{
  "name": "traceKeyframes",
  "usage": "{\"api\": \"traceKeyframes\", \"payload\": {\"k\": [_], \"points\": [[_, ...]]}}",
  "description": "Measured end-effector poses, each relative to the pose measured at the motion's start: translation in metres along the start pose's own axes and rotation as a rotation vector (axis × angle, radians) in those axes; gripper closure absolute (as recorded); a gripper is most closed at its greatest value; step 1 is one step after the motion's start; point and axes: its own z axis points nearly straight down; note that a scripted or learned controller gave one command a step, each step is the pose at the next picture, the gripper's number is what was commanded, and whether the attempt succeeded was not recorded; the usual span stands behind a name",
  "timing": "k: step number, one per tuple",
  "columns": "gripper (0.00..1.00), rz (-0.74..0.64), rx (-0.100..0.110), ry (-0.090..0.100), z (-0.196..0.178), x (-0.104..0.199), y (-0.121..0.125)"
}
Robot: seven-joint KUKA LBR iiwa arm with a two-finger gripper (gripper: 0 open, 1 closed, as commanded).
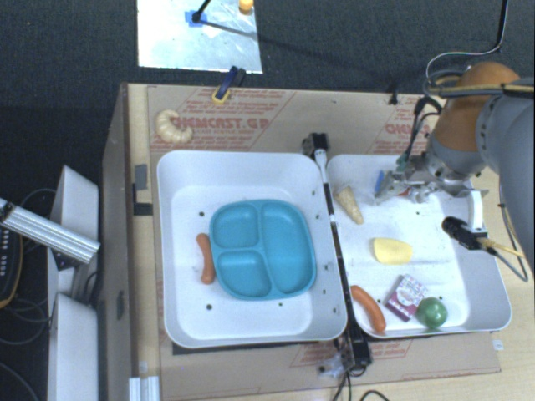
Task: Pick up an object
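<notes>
The nearest thing to me is a pale cone [349,204]. It lies in the right bin [493,303], close against the divider between the two bins, with its point toward the far side. My end effector [399,184] hangs over the far part of that same bin, just right of the cone and apart from it. I cannot tell how far open it is.

Nearer than the cone, around the middle of the bin, rests a yellow lump [390,250]. Along the near edge sit a sausage [368,308] by the divider, then a pink packet [406,296], then a green ball [431,312], which touches the packet's right side.

The left bin [180,182] holds a blue divided plate [262,249], and a second sausage [205,258] lies just left of it. Both bins rest on a cardboard-covered tabletop [276,111]. On its far left corner lies a pale curled piece [172,125].
</notes>
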Motion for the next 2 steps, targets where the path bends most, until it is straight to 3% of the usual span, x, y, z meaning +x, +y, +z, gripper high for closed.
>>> {"api": "traceKeyframes", "payload": {"k": [1,2], "points": [[0.00,-0.003,-0.001,0.001,0.000,-0.004,0.018],[1.00,-0.005,-0.004,0.000,-0.012,-0.004,0.019]]}}
